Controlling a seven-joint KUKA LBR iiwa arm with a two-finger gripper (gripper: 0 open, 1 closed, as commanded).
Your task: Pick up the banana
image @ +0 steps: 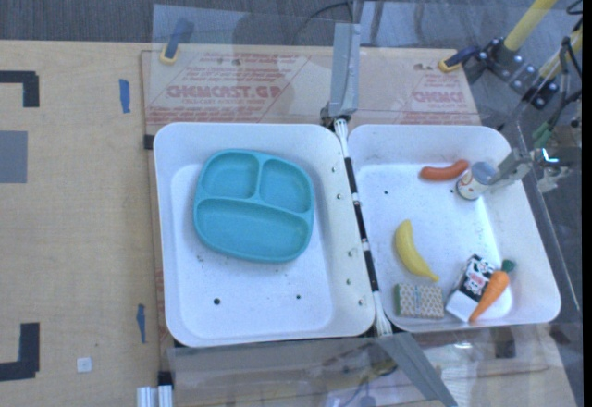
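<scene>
Bench (pixel 74 211): wooden surface carrying 2 shallow white bins side by side.
Left bin (pixel 185 303): well to the left of the pincer, across the central divider.
Right bin (pixel 435 211): the pincer sits over its upper right part.
Plate (pixel 253 206): blue, 3 compartments, lying in the left bin, far left of the pincer.
Pincer (pixel 495 174): grey, at the right bin's upper right; opening cannot be told; nothing is visible between its fingers. A small round white object (pixel 468 185) lies just beside its tip; contact cannot be told.
Banana (pixel 413 250): yellow, lying on the right bin floor, below and to the left of the pincer, well apart from it.
Sausage (pixel 445 171): orange-red, just left of the pincer.
Carrot (pixel 491 292): orange, below the pincer, near the bin's lower right corner, beside a black-and-white carton (pixel 472 285).
Sponge (pixel 419 300): speckled block directly below the banana.
</scene>
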